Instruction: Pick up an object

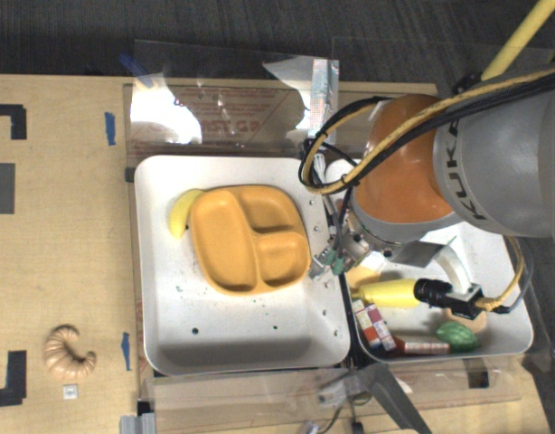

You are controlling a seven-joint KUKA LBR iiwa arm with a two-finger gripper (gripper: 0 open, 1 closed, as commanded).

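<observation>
Gripper (336, 259) hangs low at the wall between the two bins, under the arm's orange band, and you cannot tell from this angle whether it is released or clenched; nothing can be made out in its grasp. Your nearest candidate is the yellow bottle (392, 292) in the right bin (522, 328), lying just beside the gripper toward the arm's side, its long axis running across the bin. The orange divided tray (249, 238) sits in the left bin (169, 315) on the opposite side, with a banana (180, 211) tucked against its far edge.
</observation>
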